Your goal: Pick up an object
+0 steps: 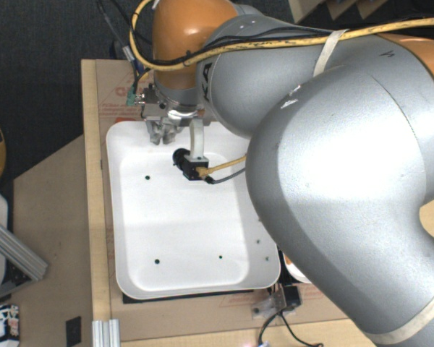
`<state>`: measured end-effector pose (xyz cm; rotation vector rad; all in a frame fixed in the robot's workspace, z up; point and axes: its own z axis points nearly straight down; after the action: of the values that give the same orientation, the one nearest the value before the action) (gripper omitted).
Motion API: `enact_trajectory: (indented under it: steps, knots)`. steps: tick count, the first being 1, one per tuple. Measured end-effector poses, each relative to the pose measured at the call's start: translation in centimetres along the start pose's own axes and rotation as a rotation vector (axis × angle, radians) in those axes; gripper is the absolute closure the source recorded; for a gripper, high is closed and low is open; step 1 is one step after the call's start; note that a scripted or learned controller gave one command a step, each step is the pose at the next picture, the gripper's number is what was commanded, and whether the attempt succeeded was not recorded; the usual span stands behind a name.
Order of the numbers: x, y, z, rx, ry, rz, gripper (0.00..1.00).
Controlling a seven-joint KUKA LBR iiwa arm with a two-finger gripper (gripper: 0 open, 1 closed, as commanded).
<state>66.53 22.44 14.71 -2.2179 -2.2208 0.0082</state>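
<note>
Hovering jaws overhang the white bin's (pixel 181 223) far edge.

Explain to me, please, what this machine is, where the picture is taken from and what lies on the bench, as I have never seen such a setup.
This is one robot arm, grey with an orange band above its wrist. A single fixed camera looks down on it at a slant. The arm reaches in from the right and looks huge because it passes close to the camera. Its claw hangs over the far edge of a shallow white bin that sits on the bench. The bin's floor shows a few small dark dots. I cannot tell whether the claw holds anything.
</note>
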Motion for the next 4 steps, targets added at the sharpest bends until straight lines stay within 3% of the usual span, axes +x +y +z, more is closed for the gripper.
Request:
enact_trajectory:
  steps: [1, 2, 3, 4]
  knots:
    - [0.0, 0.1, -2.7, -0.009, 0.003, 0.001, 1.00]
    - [0.0, 0.0, 0.4, -0.001, 0.000, 0.000, 1.00]
    - [-8.8, 0.2, -7.4, -0.013, 0.000, 0.008, 1.00]
    - [-0.1, 0.0, -4.6, -0.007, 0.004, -0.006, 1.00]
